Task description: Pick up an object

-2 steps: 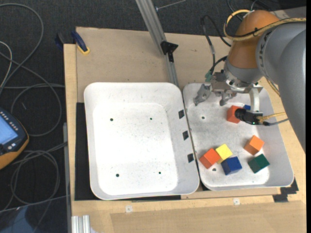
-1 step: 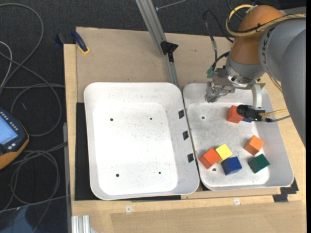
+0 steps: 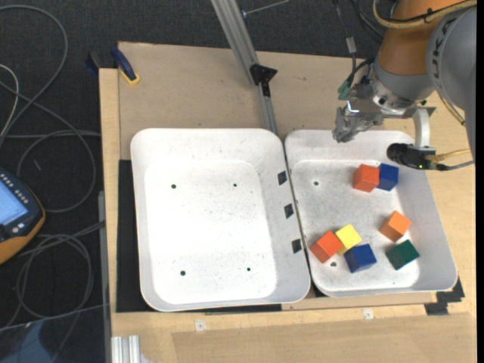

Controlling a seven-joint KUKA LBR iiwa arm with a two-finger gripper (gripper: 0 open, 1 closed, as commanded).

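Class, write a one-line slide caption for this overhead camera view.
KUKA arm's gripper hovers at the far rim of the right bin, which holds seven coloured blocks.

Seven little blocks lie in the right bin (image 3: pixel 435 225). Near the back, an orange-red block (image 3: pixel 366 178) touches a blue block (image 3: pixel 388 176). Lower down, an orange block (image 3: pixel 395 225) sits near a dark green block (image 3: pixel 401 254). At the front, another orange-red block (image 3: pixel 327 246), a yellow block (image 3: pixel 349 237) and a second blue block (image 3: pixel 360 257) huddle together, touching. All sit flat, turned at different angles.
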